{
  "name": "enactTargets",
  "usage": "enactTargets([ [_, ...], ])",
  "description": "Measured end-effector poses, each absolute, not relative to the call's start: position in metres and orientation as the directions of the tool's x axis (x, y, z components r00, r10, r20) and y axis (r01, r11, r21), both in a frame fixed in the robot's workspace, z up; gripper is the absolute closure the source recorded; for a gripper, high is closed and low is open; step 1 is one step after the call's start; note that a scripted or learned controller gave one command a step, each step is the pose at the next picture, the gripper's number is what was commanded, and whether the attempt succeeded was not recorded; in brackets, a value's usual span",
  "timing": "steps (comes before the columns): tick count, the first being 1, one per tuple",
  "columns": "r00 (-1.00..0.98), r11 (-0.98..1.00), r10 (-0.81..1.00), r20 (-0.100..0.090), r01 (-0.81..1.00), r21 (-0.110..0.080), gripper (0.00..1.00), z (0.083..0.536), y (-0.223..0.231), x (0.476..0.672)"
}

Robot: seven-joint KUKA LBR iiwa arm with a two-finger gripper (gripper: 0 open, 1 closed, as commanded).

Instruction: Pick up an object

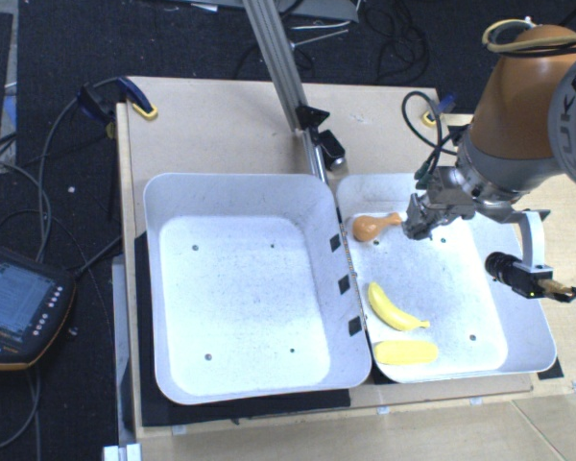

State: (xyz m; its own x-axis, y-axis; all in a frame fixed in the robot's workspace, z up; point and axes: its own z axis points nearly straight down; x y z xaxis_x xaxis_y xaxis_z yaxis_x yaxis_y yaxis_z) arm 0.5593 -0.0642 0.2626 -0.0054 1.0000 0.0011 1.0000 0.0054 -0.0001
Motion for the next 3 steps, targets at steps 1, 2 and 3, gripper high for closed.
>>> enactTargets([
  [1, -0.004, 0.004, 1.000, 0.001, 1.000, -0.001, 1.00, 0.246, -0.016, 0.555],
  [2, -0.004, 0.004, 1.000, 0.001, 1.000, 0.000, 1.00, 0.247, 0.028, 0.557],
  [3, -0.006, 0.006, 1.000, 0.001, 1.000, -0.001, 1.00, 0.239, 0.090, 0.556],
])
